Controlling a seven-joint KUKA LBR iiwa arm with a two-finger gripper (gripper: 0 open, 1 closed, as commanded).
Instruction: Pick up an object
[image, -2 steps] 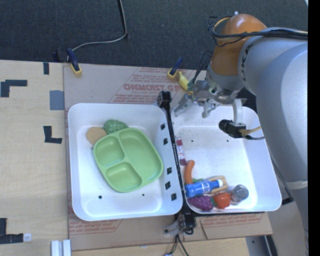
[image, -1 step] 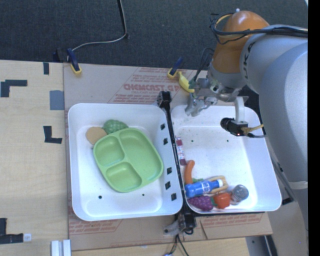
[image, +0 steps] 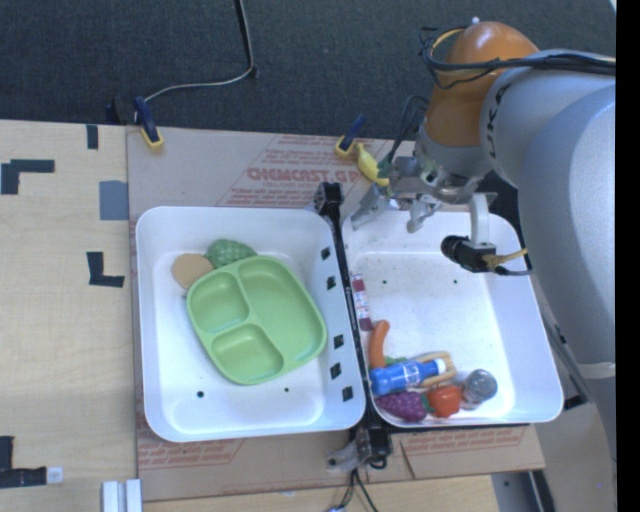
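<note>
My gripper (image: 390, 215) hangs over the far left corner of the right bin (image: 520, 330), its two fingers spread open with nothing between them. Small objects are piled at that bin's near edge, well apart from the gripper. They include an orange carrot (image: 378, 342), a blue bottle (image: 405, 376), purple grapes (image: 400, 405), a red tomato-like piece (image: 445, 401) and a grey metal piece (image: 480, 385).
The left bin (image: 160, 330) holds a green divided tray (image: 257, 318), a green lumpy item (image: 230, 251) and a tan round piece (image: 190, 268). A black divider (image: 338, 300) runs between the bins. The arm's bulk (image: 570, 200) covers the right side.
</note>
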